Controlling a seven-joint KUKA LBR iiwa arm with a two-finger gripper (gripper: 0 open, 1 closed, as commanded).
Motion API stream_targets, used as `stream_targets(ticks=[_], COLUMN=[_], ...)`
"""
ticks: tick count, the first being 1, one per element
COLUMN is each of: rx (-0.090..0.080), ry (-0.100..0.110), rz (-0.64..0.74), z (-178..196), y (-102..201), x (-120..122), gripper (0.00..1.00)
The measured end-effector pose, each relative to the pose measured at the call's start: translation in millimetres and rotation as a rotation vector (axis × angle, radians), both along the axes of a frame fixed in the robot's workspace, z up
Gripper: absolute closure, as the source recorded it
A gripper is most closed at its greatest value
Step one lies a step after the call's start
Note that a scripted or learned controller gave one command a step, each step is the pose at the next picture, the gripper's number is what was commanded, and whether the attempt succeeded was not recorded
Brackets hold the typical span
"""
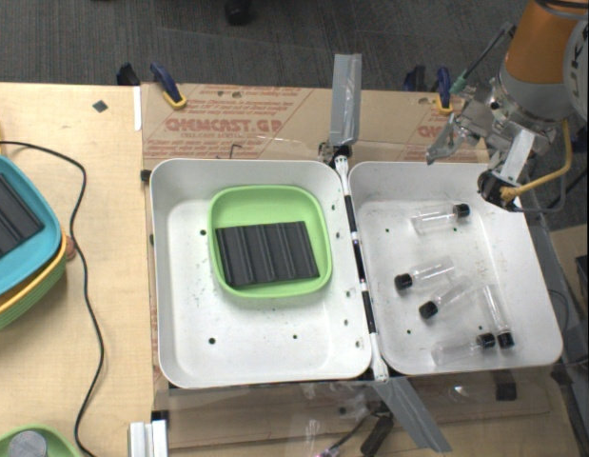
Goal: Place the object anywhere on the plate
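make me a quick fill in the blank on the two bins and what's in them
1. The green plate sits in the ____ bin of the camera view.
2. On the plate lies a dark ____ mat.
3. The clear vials in the other bin have ____ caps.
4. The hand is above that bin's ____ edge.

Missing words: left; ribbed; black; far

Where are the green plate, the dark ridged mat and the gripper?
green plate [268, 201], camera view, far rim.
dark ridged mat [267, 253], camera view, its middle.
gripper [444, 147], camera view, between the fingertips.
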State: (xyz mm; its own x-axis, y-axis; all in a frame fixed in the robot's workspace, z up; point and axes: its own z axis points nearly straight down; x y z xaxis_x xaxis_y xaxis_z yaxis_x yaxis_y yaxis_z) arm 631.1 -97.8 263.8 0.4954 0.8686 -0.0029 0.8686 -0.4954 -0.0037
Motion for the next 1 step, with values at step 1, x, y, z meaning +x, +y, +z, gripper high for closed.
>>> stream_targets(ticks=[1], rx=[-0.002], ry=[-0.001], rz=[-0.212], z=[37.3], y=[-27.9], x=[-24.1], gripper=[0.0])
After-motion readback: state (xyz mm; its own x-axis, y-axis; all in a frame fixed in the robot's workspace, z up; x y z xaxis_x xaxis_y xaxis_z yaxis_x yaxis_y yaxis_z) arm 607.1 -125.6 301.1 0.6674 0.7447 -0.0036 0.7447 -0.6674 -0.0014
